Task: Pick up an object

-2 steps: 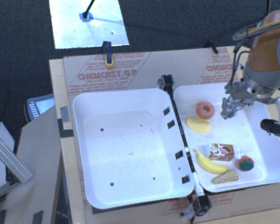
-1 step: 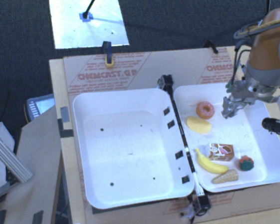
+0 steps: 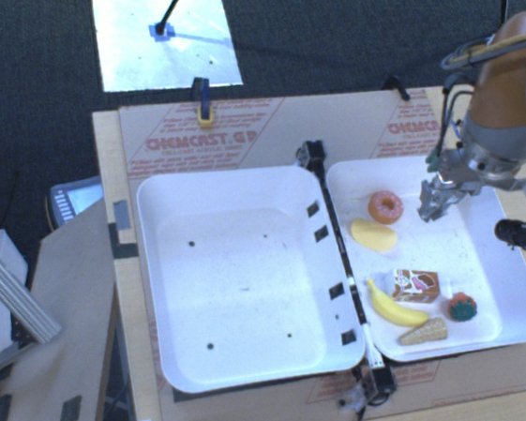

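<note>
Robotics lab: KUKA arm (image 3: 504, 92), white bins (image 3: 232, 185) on bench, aluminium framing (image 3: 8, 290)

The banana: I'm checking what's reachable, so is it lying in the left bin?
No, the banana lies in the right bin, beside the small carton.

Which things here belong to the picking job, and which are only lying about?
Job:
gripper
round orange doughnut
yellow lemon-shaped piece
yellow banana
small printed carton
red-green strawberry
tan wedge
right white bin

Lying about:
left white bin
yellow clamp
</note>
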Available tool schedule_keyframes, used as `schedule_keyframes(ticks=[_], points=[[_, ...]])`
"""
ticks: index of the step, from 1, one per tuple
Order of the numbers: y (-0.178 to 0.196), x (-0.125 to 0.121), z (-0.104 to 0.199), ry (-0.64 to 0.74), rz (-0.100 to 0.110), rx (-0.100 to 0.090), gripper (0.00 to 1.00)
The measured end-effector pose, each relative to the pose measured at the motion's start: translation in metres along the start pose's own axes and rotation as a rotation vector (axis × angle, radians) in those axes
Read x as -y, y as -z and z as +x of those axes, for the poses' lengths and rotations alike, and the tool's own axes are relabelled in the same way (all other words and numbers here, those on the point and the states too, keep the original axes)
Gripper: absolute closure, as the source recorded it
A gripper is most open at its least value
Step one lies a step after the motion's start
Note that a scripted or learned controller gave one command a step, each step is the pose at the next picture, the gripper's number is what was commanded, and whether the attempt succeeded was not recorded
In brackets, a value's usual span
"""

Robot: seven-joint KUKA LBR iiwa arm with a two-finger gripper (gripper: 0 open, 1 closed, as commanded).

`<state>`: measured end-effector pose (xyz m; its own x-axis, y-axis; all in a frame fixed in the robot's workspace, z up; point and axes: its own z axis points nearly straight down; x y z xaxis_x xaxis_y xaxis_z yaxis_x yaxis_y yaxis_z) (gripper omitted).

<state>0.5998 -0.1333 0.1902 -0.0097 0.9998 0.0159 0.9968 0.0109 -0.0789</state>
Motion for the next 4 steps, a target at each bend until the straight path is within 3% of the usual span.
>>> schedule_keyframes(ticks=[4], points=[[0.027,0.004,0.001,0.012,0.021,-0.004,1.0]])
